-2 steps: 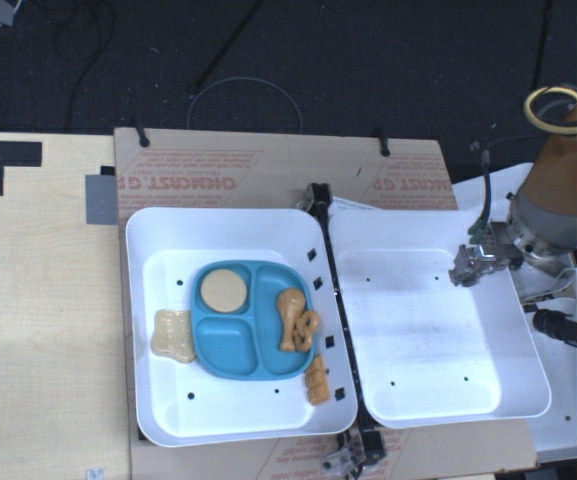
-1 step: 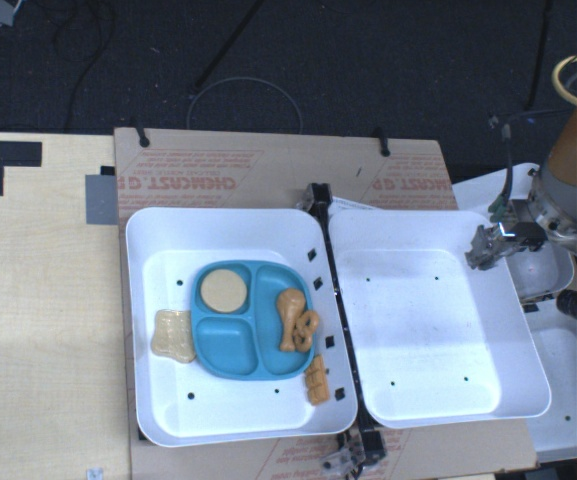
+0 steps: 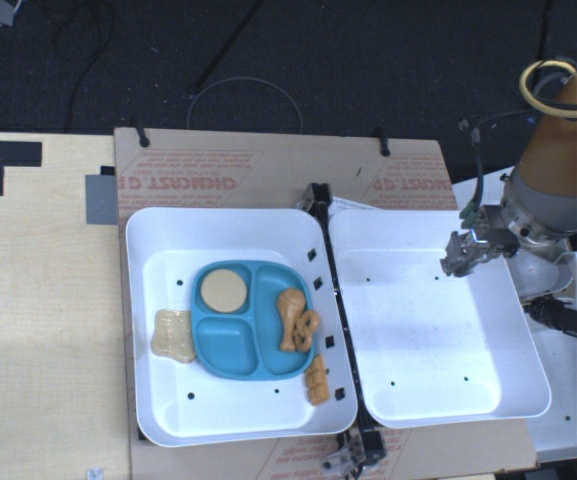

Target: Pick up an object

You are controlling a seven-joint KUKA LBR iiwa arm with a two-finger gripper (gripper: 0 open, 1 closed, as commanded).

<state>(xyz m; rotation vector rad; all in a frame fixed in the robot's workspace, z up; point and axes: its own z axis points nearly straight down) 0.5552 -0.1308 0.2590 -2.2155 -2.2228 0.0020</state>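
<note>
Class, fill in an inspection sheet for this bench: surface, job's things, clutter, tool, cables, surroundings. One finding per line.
Surface: two white bins side by side, left bin and right bin, on cardboard.
Job's things: blue divided plate in left bin holds a round biscuit and a pretzel-like piece; pale piece at its left edge; small tan piece beside its lower right.
Clutter: nothing seen.
Tool: tool over right bin's upper right part.
Cables: black cables behind bench.
Surroundings: wooden benchtop left.

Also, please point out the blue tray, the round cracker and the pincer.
Blue tray (image 3: 230, 348), camera view, floor of its lower-left compartment.
Round cracker (image 3: 222, 290), camera view, its centre.
Pincer (image 3: 457, 259), camera view, its tip.
</note>
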